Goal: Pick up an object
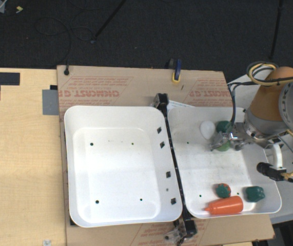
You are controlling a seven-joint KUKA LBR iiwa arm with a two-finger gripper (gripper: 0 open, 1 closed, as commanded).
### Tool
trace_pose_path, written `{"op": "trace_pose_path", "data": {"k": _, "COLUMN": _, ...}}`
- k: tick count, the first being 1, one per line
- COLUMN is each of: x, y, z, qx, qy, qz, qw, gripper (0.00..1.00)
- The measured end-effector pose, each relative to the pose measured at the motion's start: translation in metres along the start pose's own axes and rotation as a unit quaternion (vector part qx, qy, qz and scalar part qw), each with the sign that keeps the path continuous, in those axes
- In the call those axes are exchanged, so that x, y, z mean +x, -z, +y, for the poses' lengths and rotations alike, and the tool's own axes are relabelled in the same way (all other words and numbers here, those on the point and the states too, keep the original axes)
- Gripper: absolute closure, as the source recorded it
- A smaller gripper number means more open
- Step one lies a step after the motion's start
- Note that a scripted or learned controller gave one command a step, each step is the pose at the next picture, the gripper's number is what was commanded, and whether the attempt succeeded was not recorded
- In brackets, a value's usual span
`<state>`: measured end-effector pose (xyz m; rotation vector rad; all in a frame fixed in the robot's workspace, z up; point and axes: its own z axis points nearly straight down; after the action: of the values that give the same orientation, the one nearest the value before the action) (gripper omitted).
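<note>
My gripper (222, 141) hangs low over the upper middle of the right bin (197, 163), reaching in from the right. Right by it sit a green object (222, 126) and a pale white ball (208, 129), both just above and left of the fingers. I cannot make out whether anything lies between the fingers. Near the bin's front edge lie an orange carrot-shaped toy (225, 206), a small green and orange piece (223, 190), and a dark green lump (254, 193).
The left bin (84, 137) stands beside the right one, split from it by a black clipped divider (168, 152). Cardboard lies under both bins. A blue and yellow clamp (176, 70) sits at the back edge. Cables hang by the arm on the right.
</note>
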<state>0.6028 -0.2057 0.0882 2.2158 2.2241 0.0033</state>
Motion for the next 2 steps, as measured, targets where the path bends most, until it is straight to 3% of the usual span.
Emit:
{"op": "trace_pose_path", "data": {"k": 1, "x": -0.0084, "y": 0.0238, "z": 0.0388, "qx": 0.0, "qy": -0.001, "qz": -0.001, "qw": 1.0, "gripper": 0.0}}
{"op": "trace_pose_path", "data": {"k": 2, "x": -0.0084, "y": 0.0327, "z": 0.0373, "qx": 0.002, "qy": 0.0, "qz": 0.0, "qw": 1.0, "gripper": 1.0}}
